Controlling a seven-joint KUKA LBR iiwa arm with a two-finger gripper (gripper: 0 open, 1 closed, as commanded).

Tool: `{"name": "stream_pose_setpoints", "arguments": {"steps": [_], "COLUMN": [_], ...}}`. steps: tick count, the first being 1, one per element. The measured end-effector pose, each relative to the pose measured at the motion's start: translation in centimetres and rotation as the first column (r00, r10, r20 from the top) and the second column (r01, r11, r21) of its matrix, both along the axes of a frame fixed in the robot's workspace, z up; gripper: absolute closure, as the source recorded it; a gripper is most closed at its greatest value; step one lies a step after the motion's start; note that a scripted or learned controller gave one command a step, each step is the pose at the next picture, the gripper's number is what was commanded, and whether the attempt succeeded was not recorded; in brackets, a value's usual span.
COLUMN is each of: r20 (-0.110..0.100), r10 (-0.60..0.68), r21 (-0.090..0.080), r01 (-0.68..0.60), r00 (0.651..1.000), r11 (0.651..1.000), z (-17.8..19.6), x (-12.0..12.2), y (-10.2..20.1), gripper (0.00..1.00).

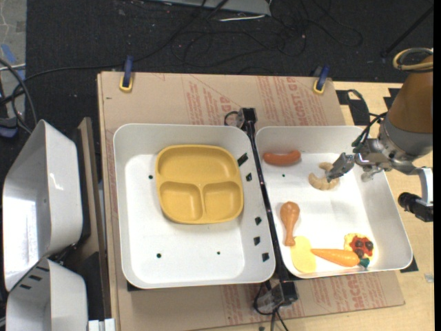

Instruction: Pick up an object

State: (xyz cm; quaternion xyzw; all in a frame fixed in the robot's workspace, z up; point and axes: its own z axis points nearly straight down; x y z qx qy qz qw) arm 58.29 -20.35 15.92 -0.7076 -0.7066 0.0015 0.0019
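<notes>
1. The gripper (pixel 339 169) hangs over the upper part of the right bin (pixel 386 216), reaching in from the right edge of the camera view.
2. Its fingers are spread apart with nothing between them; one fingertip (pixel 333 173) sits just at the right end of a pale curved piece of toy food (pixel 320 180), and whether it touches cannot be told.
3. That pale curved piece lies on the bin floor near the upper middle of the right bin.
4. A sausage (pixel 282 158) lies to its upper left, close to the bin's top wall and apart from the pale piece.
5. A chicken leg (pixel 290 220) lies lower down, near the divide between the two bins.
6. Along the bottom wall lie a yellow slice (pixel 302 257), a carrot (pixel 335 256) touching it, and a small red and yellow piece (pixel 360 245) just beside the carrot's thick end.
7. These lower things are well apart from the gripper, and no object crowds the pale piece.
8. The left bin (pixel 138 254) holds a yellow divided plate (pixel 200 183) in its upper half.
9. Both bins rest on a cardboard sheet (pixel 207 92) held by two clamps (pixel 126 80) at its far edge.
</notes>
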Motion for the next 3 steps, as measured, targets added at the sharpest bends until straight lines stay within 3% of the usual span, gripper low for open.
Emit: {"name": "stream_pose_setpoints", "arguments": {"steps": [1, 2, 3], "r20": [-0.001, 0.003, 0.006], "r10": [0.001, 0.001, 0.001], "r21": [0.001, -0.001, -0.002], "r01": [-0.001, -0.001, -0.001], "r00": [1.0, 1.0, 1.0], "r11": [1.0, 1.0, 1.0], "z": [-5.9, -6.7, -5.6], "x": [-0.5, -0.5, -0.5], "y": [0.9, 1.0, 1.0], "gripper": [0.0, 0.0, 1.0]}}
